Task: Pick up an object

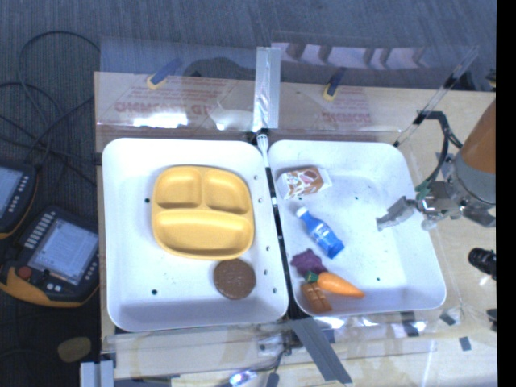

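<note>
The right bin (355, 160) holds a snack packet (302, 182) at its far left, a small blue bottle (320, 232) lying in the middle, a purple toy (306, 261), an orange carrot (339, 284) and a small brown item (316, 298) at its near left corner. My gripper (411, 218) hangs over the bin's right side, well to the right of the bottle. Its fingers stand open with nothing between them. The orange-banded arm (484, 147) comes in from the right edge.
In the left bin (121, 240) lie a yellow divided plate (201, 210) and a brown round disc (235, 280). A raised rim (274, 232) divides the two bins. Cables and a handheld controller (48, 252) lie on the floor to the left.
</note>
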